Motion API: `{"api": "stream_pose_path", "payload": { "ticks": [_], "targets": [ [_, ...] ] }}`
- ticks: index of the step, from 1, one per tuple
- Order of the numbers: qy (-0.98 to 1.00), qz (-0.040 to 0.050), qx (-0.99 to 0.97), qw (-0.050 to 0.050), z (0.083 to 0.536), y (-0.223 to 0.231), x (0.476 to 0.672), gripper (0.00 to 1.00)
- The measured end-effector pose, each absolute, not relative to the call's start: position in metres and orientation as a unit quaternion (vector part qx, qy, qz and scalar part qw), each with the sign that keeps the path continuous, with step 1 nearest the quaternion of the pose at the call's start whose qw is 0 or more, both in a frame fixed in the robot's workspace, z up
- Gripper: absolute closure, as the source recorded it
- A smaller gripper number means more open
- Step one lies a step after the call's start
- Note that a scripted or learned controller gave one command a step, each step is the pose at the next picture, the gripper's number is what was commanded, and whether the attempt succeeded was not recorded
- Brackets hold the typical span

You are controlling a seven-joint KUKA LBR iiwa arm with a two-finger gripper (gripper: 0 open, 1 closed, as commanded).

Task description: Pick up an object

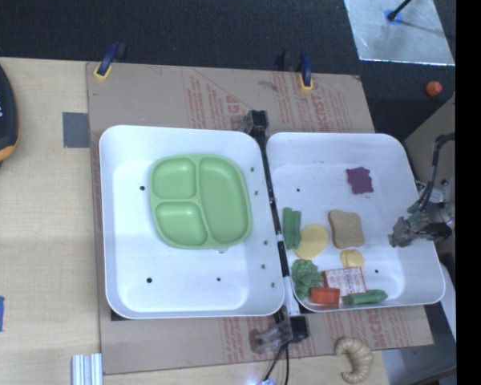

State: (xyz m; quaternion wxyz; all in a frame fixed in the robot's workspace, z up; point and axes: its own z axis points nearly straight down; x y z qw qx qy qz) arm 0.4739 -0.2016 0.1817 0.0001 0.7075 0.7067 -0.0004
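Note:
The right white bin [385, 147] holds several toy foods: a purple piece [358, 180], a brown bread slice [346, 228], a yellow round piece [313, 240], a small yellow piece [352, 257], a green pod [291, 220], a leafy green piece [305, 275], a red piece [325, 296], a red-and-white packet [345, 279] and a green bean [364, 297]. My gripper [409, 231] sits at the bin's right rim, apart from all of them. Its fingertips are too small and dark to read.
A green three-part plate [200, 201] lies in the left bin [124, 279]. A tan croissant-shaped toy [355, 358] rests on the cardboard in front of the right bin. Clamps [305, 79] hold the cardboard's far edge.

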Motion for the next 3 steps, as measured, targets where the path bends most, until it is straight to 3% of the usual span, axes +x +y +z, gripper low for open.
{"api": "stream_pose_path", "payload": {
  "ticks": [1,2,3],
  "targets": [
    [0.708,-0.0008,0.706,-0.001,0.178,-0.2,0.476,0.0],
    [0.71,0.0012,0.704,0.001,0.217,-0.167,0.523,0.0],
    [0.709,-0.0024,0.706,-0.003,0.132,-0.173,0.521,0.0]
  ]
}}
